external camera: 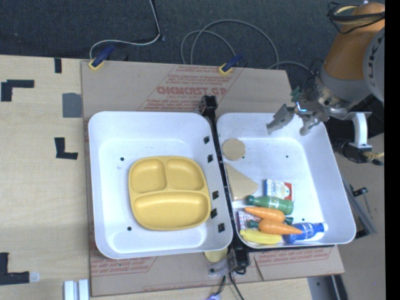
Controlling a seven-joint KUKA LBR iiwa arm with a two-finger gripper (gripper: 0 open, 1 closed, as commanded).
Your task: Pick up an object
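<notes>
Carrots (274, 220) lay in the right bin's (331, 167) near corner; my end effector (292, 122), fingers apart and holding nothing, hovered over its far rim, cardboard-covered surface (144, 86) beneath.

Two shallow white bins sit side by side on a cardboard sheet (187, 86) printed with red lettering, which lies on the pale wooden surface (37, 186). The left bin (103, 136) and right bin (337, 186) meet along a black clipped seam. Blue-and-yellow clamps (100, 56) pin the cardboard's far edge. Cables (231, 33) loop over the dark carpet (62, 11) beyond.
</notes>
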